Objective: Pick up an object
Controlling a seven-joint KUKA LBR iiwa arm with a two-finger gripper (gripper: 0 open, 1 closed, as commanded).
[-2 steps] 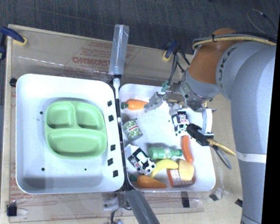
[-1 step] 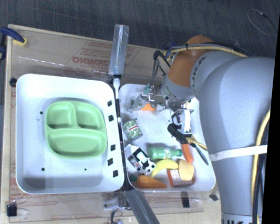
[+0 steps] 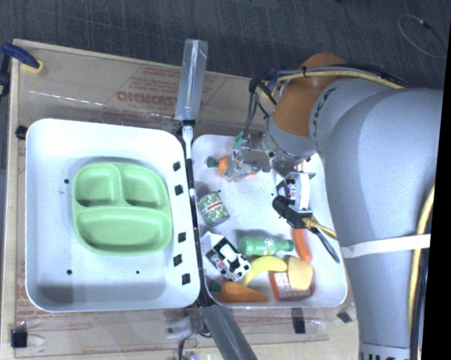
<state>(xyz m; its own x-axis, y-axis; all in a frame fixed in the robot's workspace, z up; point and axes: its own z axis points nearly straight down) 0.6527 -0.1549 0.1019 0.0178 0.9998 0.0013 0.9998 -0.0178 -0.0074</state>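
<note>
The gripper (image 3: pixel 246 163) hangs low over the far end of the right bin (image 3: pixel 327 290), near its far-left corner, and its metal fingers blur into the clutter there, so whether they are apart or together I cannot tell. A small orange piece (image 3: pixel 223 165) lies just beside it, toward the divider, and looks the likeliest target; nothing shows between the fingers. The other candidates lie nearer the camera, away from the gripper: a small green-and-white carton (image 3: pixel 213 206) by the divider, a green bottle (image 3: pixel 264 244) with its long axis across the bin, a banana (image 3: pixel 261 268), a carrot (image 3: pixel 241 293), a black-and-white piece (image 3: pixel 226 259) and an orange-labelled block (image 3: pixel 291 281). The bin floor is smooth and white, with walls close on two sides of the gripper, so room is tight. The left bin (image 3: pixel 47 160) holds a green tray (image 3: pixel 121 207).
</note>
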